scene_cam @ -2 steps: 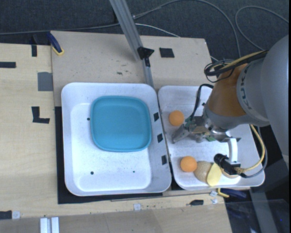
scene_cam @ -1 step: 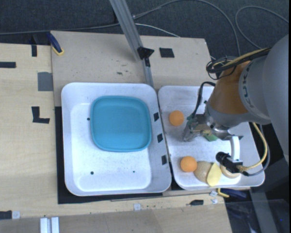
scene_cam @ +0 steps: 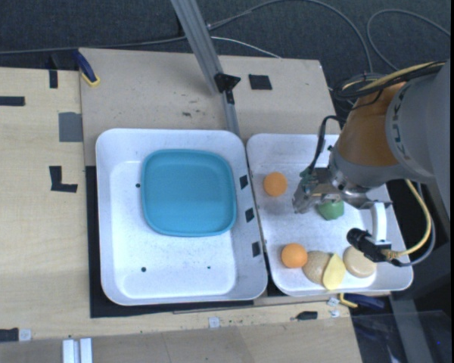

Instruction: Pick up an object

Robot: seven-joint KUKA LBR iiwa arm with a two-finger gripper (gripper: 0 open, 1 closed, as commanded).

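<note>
Right bin [scene_cam: 287,151]: pincer [scene_cam: 309,197] mid-floor beside green object [scene_cam: 331,209].

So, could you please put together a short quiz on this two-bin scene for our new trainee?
1. True or false: the blue plate lies in the left bin.
2. Multiple choice: which thing lies nearest the claw? A) the green object B) the blue plate C) the yellow piece
3. Fill in: the right bin holds ___ orange balls.

Key:
1. True.
2. A; the green object sits right beside the claw, partly under the arm.
3. Two: the upper orange ball and the lower orange ball.
</note>
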